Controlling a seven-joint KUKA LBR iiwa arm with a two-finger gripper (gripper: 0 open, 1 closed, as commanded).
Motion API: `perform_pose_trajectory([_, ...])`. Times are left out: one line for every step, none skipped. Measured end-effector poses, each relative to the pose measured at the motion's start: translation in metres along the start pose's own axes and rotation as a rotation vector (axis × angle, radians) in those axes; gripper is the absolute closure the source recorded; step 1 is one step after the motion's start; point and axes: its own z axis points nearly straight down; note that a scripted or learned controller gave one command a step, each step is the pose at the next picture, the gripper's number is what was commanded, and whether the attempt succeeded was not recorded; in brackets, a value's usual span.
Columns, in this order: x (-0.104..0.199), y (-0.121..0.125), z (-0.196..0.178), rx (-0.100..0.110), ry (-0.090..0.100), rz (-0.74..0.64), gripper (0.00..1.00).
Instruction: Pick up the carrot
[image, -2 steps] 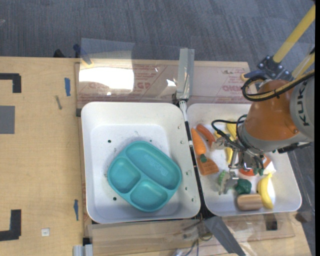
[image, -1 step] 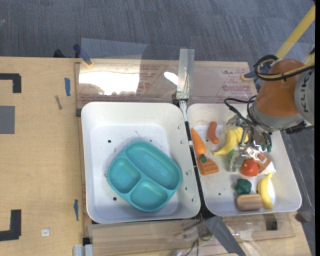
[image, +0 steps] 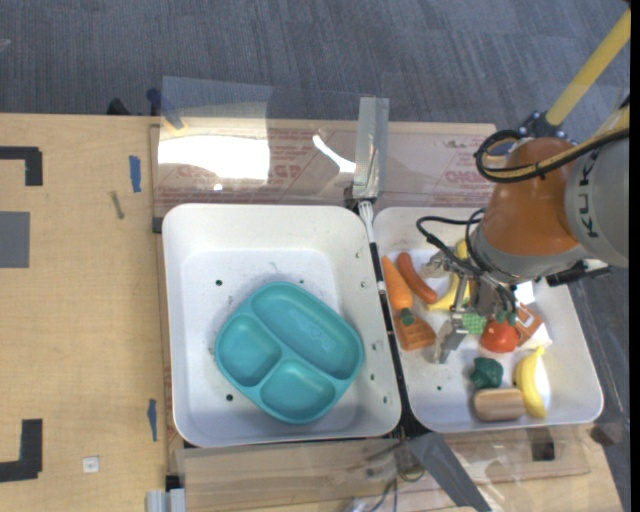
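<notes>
- Currently: carrot (image: 396, 283) lies at left edge of right bin (image: 590, 385), beside the divider.
- Gripper (image: 452, 335) hovers just right of it, fingers slightly spread, holding nothing.
- Teal plate (image: 288, 350) in left bin (image: 190, 300).

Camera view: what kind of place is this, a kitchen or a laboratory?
Probably a robotics laboratory, not a kitchen: a KUKA arm reaches over two white bins on a wooden bench, and the food looks like plastic toys, beside a teal divided plate.
</notes>
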Motion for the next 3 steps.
perform_pose_trajectory([-0.021, 0.007, 0.0, 0.002, -0.006, -0.152, 0.0])
perform_pose_trajectory([-0.028, -0.004, 0.0, 0.002, -0.004, 0.424, 0.0])
perform_pose_trajectory([-0.05, -0.079, -0.001, 0.003, -0.006, 0.251, 0.0])
